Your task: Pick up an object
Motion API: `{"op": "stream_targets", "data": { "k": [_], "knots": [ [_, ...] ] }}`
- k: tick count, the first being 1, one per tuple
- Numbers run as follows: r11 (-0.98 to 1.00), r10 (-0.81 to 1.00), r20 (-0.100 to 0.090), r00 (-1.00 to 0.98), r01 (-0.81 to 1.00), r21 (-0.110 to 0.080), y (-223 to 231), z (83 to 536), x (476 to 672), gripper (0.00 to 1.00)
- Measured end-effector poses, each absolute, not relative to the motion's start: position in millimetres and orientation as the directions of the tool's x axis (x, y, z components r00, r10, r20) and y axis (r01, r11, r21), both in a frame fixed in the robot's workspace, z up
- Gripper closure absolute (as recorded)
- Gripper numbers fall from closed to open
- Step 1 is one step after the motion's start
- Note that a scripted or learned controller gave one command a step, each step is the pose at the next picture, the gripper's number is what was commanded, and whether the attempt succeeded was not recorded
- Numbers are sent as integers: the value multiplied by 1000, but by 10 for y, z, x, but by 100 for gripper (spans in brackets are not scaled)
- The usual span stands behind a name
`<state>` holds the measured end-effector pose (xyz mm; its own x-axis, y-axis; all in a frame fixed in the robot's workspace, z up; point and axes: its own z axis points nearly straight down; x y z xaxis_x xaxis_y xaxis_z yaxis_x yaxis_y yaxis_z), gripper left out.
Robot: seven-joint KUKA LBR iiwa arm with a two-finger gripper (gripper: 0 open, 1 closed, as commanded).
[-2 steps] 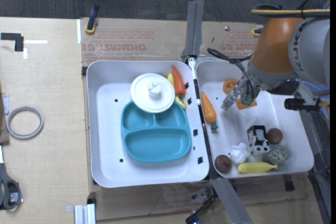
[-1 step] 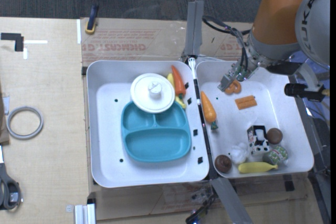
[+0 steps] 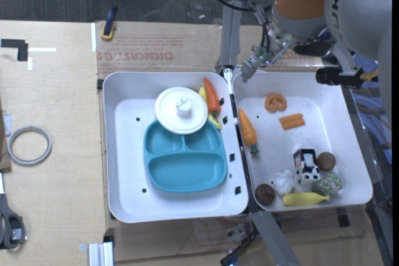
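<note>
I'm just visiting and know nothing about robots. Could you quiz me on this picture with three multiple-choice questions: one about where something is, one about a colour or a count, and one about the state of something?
1. Where is the white round lid?
A. In the left bin, on the far edge of the blue tray
B. In the right bin, beside the banana
C. On the bench outside both bins

2. What colour is the divided tray?
A. Red
B. Blue
C. Green

3. How does the gripper stand to the objects?
A. Pressed onto the pretzel
B. Above the far end of the wall between the bins, holding nothing
C. Lifting the banana

Answers:
1. A, the lid overlaps the tray's far rim inside the left bin.
2. B, the tray is plainly blue.
3. B, nothing shows between its fingers, and the pretzel and banana lie in the right bin.
</note>
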<state>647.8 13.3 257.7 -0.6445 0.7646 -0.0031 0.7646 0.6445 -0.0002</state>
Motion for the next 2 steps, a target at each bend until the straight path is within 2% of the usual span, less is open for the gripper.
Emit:
{"op": "stream_targets", "data": {
  "k": [1, 2],
  "knots": [
    [779, 627, -4, -779, 627, 0, -935, 3275, 6173, 100],
    [758, 653, 0, -758, 653, -1, -946, 1596, 5980, 100]
  ]
}}
